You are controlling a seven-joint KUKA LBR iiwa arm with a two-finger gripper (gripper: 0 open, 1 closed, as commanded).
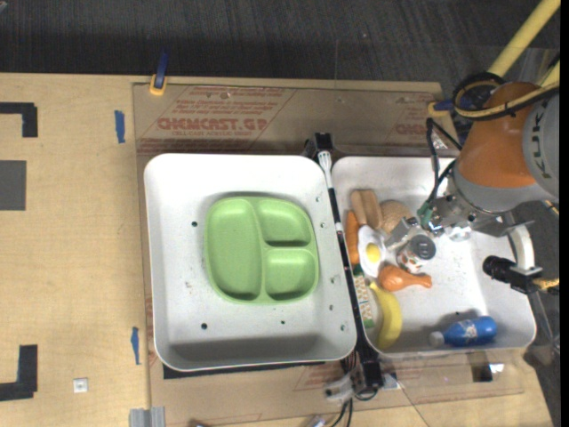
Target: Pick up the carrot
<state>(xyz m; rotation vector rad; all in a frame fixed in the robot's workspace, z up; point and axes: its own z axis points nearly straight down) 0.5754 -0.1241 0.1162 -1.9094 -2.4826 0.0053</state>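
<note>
The carrot (352, 239) lay in the right bin (507, 327), tight vs the bin's left wall, a thin orange stick pointing up and down the pic. It sat packed w/ other toy food: a bread stick (364, 208) just beside it, a fried egg (371, 254) touching its lower end, a banana (387, 313) lower down, and an orange duck-like toy (402, 279) near the egg. A blue bottle (468, 331) lay apart, near the bin's bottom right. The gripper (411, 235) hung over the middle of that bin, near the pile but a bit right of the carrot, prob. bc it was lining up for a grab. I couldn't tell if its tips were apart or together; nothing showed between them. The left bin (178, 194) held a green plate (262, 247) w/ three parts, maybe a spot for food. On the cardboard (373, 114) behind the bins was red print, too blurry to read for sure.
</note>
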